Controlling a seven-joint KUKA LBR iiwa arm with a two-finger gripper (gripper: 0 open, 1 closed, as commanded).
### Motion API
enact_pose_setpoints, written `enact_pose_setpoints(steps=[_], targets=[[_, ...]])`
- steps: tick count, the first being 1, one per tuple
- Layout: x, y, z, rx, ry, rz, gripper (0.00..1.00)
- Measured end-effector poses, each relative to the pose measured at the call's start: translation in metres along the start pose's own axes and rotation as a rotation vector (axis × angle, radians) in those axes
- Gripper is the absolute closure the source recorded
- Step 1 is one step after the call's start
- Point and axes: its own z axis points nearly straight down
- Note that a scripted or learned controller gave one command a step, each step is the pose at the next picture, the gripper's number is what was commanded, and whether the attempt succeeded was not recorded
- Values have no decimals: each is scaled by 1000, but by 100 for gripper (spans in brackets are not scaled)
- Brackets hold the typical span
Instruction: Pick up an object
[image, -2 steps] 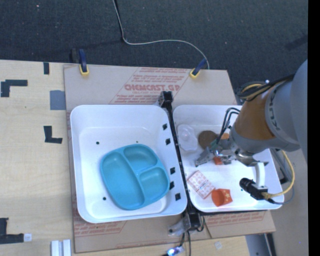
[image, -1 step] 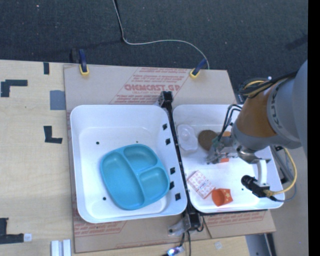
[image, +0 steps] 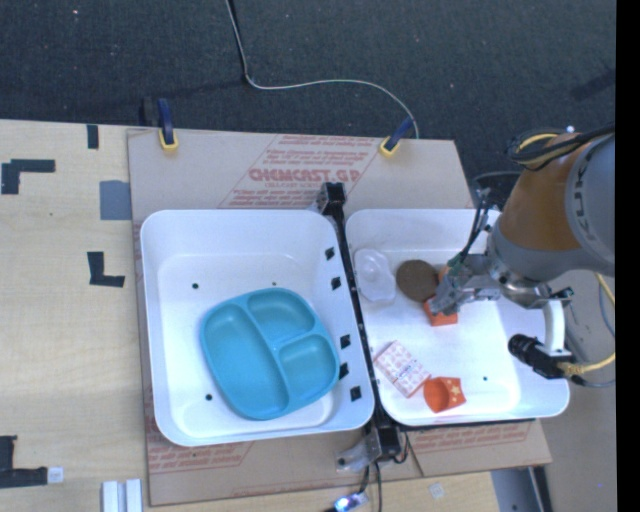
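The arm (image: 560, 215) comes in from the right over the right bin (image: 500, 405), its orange band showing above the wrist, and the gripper (image: 447, 297) is down low in the middle of that bin. It sits right on top of a small orange block (image: 441, 316), which pokes out beneath it, but from where I stand I cannot tell how the jaws are set or whether the block is actually caught between them. Just to the left of the gripper, touching or nearly so, lies a round brown object (image: 414, 279), and left of that, close against the divider between the 2 bins, a clear plastic cup (image: 374, 276) on its side. Nearer the front of the same bin there is a pink-and-white patterned packet (image: 399, 367) lying at a tilt, and beside it, toward the front right, another orange piece (image: 443, 393). The left bin (image: 165, 250) holds a blue tray (image: 268, 352) with 3 compartments, lying flat and turned at an angle. Both bins rest on a sheet of brown cardboard (image: 290, 175), pinned at the far edge by 2 clamps (image: 166, 135).
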Motion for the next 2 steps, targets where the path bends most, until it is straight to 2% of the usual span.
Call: enact_pose_setpoints(steps=[2], targets=[[-2, 13, -103, -2, 0, -2, 100]])
